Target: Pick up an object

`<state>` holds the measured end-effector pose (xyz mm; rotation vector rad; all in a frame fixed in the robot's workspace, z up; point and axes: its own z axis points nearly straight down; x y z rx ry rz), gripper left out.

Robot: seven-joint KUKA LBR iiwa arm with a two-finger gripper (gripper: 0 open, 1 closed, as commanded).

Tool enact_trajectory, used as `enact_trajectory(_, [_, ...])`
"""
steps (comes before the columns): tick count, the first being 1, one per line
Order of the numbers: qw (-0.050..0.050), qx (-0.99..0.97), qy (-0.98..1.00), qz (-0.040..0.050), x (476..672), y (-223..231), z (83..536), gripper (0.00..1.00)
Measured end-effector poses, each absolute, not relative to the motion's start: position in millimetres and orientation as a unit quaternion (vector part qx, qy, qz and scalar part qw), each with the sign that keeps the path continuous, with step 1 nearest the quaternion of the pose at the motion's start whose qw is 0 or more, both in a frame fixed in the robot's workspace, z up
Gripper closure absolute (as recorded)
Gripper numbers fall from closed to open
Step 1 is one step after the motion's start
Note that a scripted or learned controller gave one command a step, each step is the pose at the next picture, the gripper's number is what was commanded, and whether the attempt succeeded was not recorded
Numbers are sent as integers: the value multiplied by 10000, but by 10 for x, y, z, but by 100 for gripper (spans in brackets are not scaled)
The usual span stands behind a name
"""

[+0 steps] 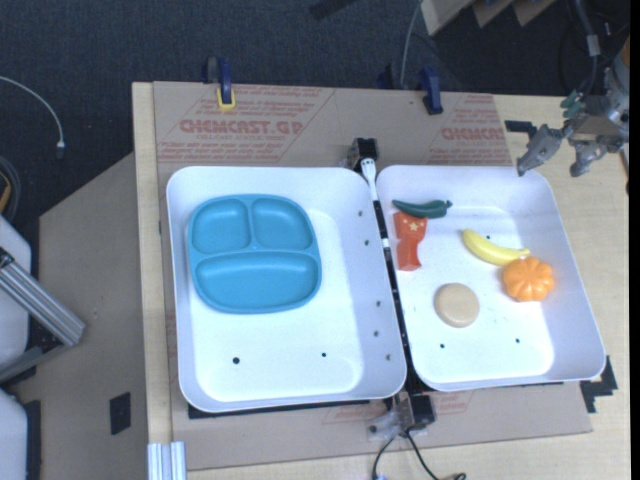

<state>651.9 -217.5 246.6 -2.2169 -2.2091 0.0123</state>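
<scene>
Gripper (556, 152) hangs at the far right corner of the right bin (575, 318), over the bin's rim and the cardboard-topped bench (300, 118), with its 2 fingers spread apart and nothing between them. That spot looks like a waiting or approach pose, well apart from the toys, so no pick has begun.

Nearest to it in the bin lies a yellow banana (492, 248), slim and curved, its lower end touching or just beside an orange pumpkin (528, 279), which is round and ribbed (probably the bulkiest grasp here). Further left sit a flat beige disc (458, 305), a red-orange carrot-like piece (409, 239) and, just above it, a dark green chili (423, 207) lying crosswise.

Across the divider, the left bin (300, 368) holds a blue plate (255, 254) with 3 compartments, lying flat and away from the 5 candidates.
</scene>
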Motion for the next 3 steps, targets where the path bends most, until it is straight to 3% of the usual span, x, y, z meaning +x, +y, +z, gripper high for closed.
enact_trajectory(1, [-3,-7070,-7072,1,6545,-2164,2559,0])
enact_trajectory(3, [23,-7068,-7074,13,6464,-2126,1477,0])
